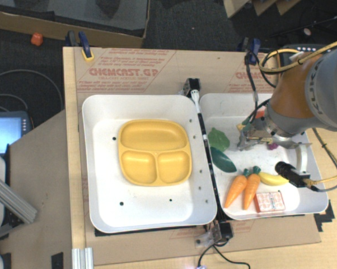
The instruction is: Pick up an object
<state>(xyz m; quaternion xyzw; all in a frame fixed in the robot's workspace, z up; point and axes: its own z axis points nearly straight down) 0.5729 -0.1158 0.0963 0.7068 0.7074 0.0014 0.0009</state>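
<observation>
Two carrots (242, 190) near right bin's (231, 106) front; banana (272, 179), box (270, 202) beside them; leaves (219, 148) behind. Gripper (248, 141) above bin; finger state unclear.

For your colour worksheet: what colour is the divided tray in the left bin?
Yellow; the divided tray shows clearly in the camera view.

I am counting two white bins: the left bin (101, 167) and the right bin (230, 108). I am seeing one yellow divided plate (155, 151), two carrots (242, 188), two green leaves (219, 147), one banana (273, 179) and one pink-and-white box (270, 202).
</observation>
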